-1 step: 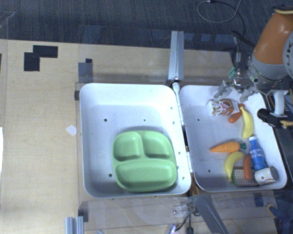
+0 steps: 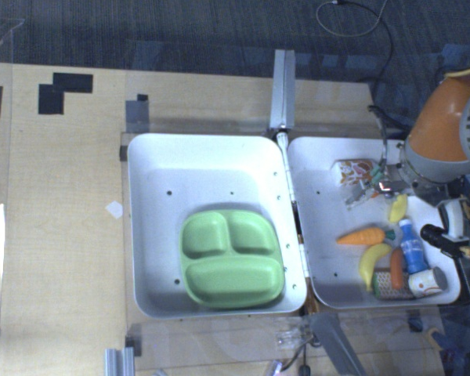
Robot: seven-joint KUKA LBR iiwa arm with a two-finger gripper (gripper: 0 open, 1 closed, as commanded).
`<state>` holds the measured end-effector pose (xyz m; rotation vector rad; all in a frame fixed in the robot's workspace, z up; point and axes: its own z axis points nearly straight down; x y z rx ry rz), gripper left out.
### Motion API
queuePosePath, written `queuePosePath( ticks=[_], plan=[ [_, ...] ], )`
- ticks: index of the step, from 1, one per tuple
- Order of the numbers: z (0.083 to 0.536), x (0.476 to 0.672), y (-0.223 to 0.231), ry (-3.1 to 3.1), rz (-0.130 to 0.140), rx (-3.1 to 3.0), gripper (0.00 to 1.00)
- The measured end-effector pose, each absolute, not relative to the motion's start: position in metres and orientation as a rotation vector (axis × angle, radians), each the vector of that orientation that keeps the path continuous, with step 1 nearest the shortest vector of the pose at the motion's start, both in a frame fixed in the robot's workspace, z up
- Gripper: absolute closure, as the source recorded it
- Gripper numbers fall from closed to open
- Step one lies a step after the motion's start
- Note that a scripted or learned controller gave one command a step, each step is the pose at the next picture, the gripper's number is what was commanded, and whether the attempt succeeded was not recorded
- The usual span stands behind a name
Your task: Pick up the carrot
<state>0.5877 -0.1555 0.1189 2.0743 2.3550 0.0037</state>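
Carrot (image 2: pixel 362 236) lies flat in the right bin (image 2: pixel 329 210), roughly mid-bin, orange body pointing left, green top at its right end. Nothing is touching it from above.

Arm (image 2: pixel 453 124) comes in from the right edge of the frame, orange band up top, grey wrist below. Hand (image 2: pixel 382 183) sits over the upper part of the right bin, above and a bit right of the carrot, apart from it. Its tip is right beside a crumpled, printed wrapper-like packet (image 2: pixel 356 172). Can't tell how far the hand is spread or whether it has hold of anything; the tip is too small and cluttered to read.

Other stuff in the right bin, all lower right: a yellow banana (image 2: pixel 371 262) just below the carrot, a small yellow piece (image 2: pixel 397 207) just above the carrot's green end, a blue bottle (image 2: pixel 412 247) with a white cap to the right, an orange item (image 2: pixel 396 268) between banana and bottle, a grey mesh-looking thing (image 2: pixel 387 290) at the bottom wall.

Left bin (image 2: pixel 153 202) holds a green three-compartment tray (image 2: pixel 231 257), lower centre. Both bins sit side by side on the light wood worktop (image 2: pixel 55 233).
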Motion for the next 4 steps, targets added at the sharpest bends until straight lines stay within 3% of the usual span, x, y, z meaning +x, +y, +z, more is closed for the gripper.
queuePosePath(
  ticks=[1, 2, 3, 4],
  plan=[
    [0.091, 0.522, -0.12, 2.397, 0.009, 2.019, 0.0],
    [0.103, 0.525, -0.119, 2.395, 0.017, 2.014, 1.0],
    [0.091, 0.498, -0.167, 2.759, 0.008, 1.461, 1.0],
    [0.092, 0.494, -0.1, 2.965, 0.004, 0.964, 1.0]
  ],
)
